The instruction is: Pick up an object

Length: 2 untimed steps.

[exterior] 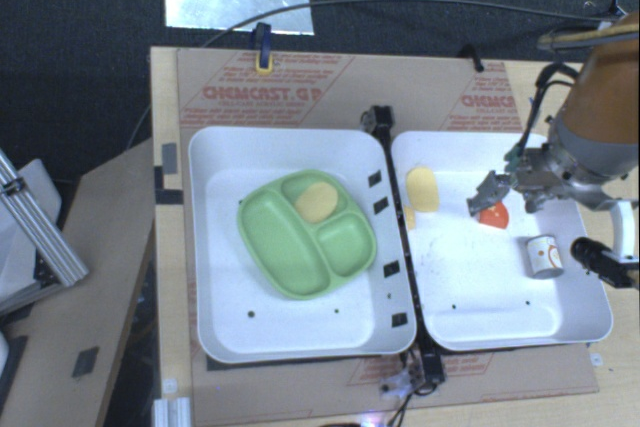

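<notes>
Approach step in hand; gripper (pixel 492 195) at right of frame sits just over the red object (pixel 494 215); finger opening cannot be judged; next move calls for a confirmed closure on it

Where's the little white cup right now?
The white cup lies in the right bin, near its right side, just below and right of the red object at the pincer.

Smooth, matt green plastic tray (pixel 300 250) sits in a glossy white plastic bin (pixel 225 315) over printed cardboard (pixel 300 90).
</notes>
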Each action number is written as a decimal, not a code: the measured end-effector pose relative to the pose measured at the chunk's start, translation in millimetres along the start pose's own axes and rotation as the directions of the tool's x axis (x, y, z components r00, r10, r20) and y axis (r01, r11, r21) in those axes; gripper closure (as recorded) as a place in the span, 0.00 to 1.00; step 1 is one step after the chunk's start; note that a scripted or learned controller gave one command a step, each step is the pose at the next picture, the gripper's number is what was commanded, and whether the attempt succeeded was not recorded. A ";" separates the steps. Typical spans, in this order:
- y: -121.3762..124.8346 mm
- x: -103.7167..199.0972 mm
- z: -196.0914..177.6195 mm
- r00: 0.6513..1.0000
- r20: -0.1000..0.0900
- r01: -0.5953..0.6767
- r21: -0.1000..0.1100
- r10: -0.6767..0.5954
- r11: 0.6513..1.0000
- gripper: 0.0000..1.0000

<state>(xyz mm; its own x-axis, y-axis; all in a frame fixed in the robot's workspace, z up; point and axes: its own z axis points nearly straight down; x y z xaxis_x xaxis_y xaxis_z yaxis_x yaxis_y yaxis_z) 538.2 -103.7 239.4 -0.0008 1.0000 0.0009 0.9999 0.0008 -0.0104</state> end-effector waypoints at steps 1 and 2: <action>2.3 0.2 -5.9 1.000 0.001 0.002 -0.012 -0.002 1.000 0.00; 7.7 7.6 40.3 1.000 0.000 0.001 -0.007 -0.001 1.000 0.00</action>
<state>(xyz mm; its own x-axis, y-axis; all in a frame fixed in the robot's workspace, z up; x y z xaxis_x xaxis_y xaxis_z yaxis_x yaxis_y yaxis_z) 545.4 -96.0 199.1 -0.0021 1.0000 0.0010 1.0000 0.0021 -0.0030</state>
